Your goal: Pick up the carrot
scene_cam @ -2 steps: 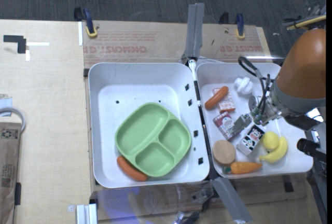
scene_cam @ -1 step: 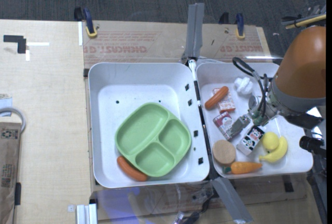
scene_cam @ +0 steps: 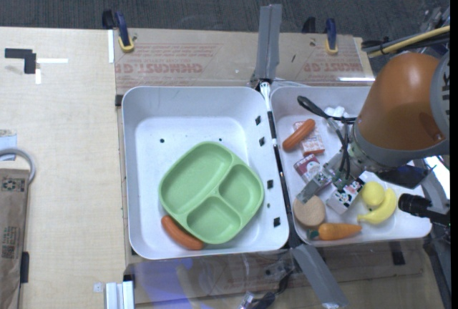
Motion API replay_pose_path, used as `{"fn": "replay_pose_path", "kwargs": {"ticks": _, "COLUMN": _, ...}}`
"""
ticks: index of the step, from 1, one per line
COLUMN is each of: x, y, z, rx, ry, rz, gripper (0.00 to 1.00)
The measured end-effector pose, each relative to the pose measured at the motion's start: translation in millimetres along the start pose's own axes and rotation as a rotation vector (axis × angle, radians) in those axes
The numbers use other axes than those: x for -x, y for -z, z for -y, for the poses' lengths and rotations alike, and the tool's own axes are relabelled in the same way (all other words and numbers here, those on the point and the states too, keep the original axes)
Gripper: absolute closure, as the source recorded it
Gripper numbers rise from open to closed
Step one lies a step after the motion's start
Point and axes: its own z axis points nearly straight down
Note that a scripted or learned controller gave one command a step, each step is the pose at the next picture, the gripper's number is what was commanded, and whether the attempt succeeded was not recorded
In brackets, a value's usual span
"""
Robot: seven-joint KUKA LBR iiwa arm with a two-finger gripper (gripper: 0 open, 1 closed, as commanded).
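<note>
Arm's orange band hides part of right bin. Gripper above carrot; jaw state unclear. Bins on wooden bench, dark carpet beyond.

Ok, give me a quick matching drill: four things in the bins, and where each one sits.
Things:
1. plate
2. carrot
3. banana
4. hot dog

Places:
A. right bin, near edge
B. left bin, middle
C. right bin, upper left
D. right bin, near right corner

Pairs: 1-B, 2-A, 3-D, 4-C
</note>
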Motion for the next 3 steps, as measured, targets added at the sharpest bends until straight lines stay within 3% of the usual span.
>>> {"fn": "replay_pose_path", "kwargs": {"ticks": 1, "x": 36, "y": 0, "z": 28, "rx": 0.000, "ry": -0.042, "rz": 0.000, "gripper": 0.00}}
{"fn": "replay_pose_path", "kwargs": {"ticks": 2, "x": 1, "y": 54, "z": 0, "rx": 0.001, "ry": -0.136, "rz": 0.002, "gripper": 0.00}}
{"fn": "replay_pose_path", "kwargs": {"ticks": 3, "x": 2, "y": 62, "z": 0, "rx": 0.000, "ry": -0.135, "rz": 0.002, "gripper": 1.00}}
